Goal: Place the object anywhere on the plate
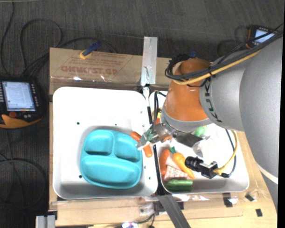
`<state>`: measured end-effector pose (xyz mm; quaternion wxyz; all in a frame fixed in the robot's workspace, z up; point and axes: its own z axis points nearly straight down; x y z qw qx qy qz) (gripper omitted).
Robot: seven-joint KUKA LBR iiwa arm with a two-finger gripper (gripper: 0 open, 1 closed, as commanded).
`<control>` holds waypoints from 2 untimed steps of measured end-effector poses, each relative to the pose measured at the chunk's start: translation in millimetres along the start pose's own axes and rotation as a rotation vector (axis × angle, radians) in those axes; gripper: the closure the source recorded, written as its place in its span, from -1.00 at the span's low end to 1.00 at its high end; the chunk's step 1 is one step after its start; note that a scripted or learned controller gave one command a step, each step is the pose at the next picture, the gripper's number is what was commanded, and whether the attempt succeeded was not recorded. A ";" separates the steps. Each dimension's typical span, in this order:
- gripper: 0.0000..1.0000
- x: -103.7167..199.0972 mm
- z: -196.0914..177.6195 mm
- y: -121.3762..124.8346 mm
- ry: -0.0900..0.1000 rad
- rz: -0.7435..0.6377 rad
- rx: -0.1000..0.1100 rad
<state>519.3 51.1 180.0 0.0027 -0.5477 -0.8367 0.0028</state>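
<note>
A light-blue plate (110, 160) with three compartments lies in the left bin (72, 113). My gripper (146, 140) hangs over the plate's upper right rim, close to the wall between the two bins. A small orange carrot-like object (135, 135) sits between its fingers, slanting down to the right. One end pokes out over the plate's upper right compartment and the other over the bin divider. The gripper is shut on it. The orange wrist band and grey arm hide the upper part of the right bin.
The right bin (238, 184) holds a jumble: an orange carrot (179, 160), a red piece (164, 158), a white packet (174, 173), a green item (179, 184), another green piece (200, 131). A black part with a yellow cable (203, 167) hangs off the arm.
</note>
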 end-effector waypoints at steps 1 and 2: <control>-1.00 0.0 0.0 0.0 0.000 0.000 0.000; -1.00 -15.4 -0.4 -0.9 -0.003 -0.033 0.000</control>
